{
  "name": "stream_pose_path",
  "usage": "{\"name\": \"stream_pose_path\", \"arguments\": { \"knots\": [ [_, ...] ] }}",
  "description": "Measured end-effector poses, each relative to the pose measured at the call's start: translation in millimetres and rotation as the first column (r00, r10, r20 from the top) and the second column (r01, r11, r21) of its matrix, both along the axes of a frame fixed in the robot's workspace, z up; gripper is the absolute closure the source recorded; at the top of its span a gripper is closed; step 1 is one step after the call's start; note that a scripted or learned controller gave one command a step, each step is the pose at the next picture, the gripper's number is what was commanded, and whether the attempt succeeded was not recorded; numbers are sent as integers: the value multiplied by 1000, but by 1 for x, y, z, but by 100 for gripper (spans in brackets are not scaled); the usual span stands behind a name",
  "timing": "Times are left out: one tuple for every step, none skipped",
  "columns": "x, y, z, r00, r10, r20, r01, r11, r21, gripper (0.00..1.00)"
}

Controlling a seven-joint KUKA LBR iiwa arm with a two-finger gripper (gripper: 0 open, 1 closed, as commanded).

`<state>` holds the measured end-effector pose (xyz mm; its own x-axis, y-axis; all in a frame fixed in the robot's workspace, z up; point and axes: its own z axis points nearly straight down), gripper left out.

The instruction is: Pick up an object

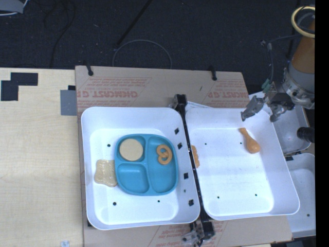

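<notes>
My gripper (263, 111) hangs over the far right corner of the right bin (280, 202), open, with nothing between its two grey fingers. An orange drumstick-shaped piece (249, 141) lies in that bin just below and left of the gripper, apart from it. A small orange piece (195, 156) rests against the right bin's left wall. In the left bin (97, 210) a blue divided tray (139, 181) holds a round tan cookie (130, 149) and a pretzel (164, 154). A pale toast slice (105, 172) lies beside the tray's left edge.
The two bins meet at a black divider (186, 163) with clips. They sit on a cardboard sheet (154, 86) over a wooden bench (36, 163). Dark floor with cables lies behind. The arm's wrist (303, 60) rises at the far right.
</notes>
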<state>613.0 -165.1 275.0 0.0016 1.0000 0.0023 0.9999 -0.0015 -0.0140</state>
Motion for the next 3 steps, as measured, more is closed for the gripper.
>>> {"name": "stream_pose_path", "arguments": {
  "knots": [
    [2, 0, 8, 1000, 2, 13, -2, 1000, -2, 0],
    [7, 8, -47, 1000, 4, 7, -4, 1000, 0, 0],
    [7, 11, -111, 1000, 2, 7, -2, 1000, -1, 0]
  ]
}}
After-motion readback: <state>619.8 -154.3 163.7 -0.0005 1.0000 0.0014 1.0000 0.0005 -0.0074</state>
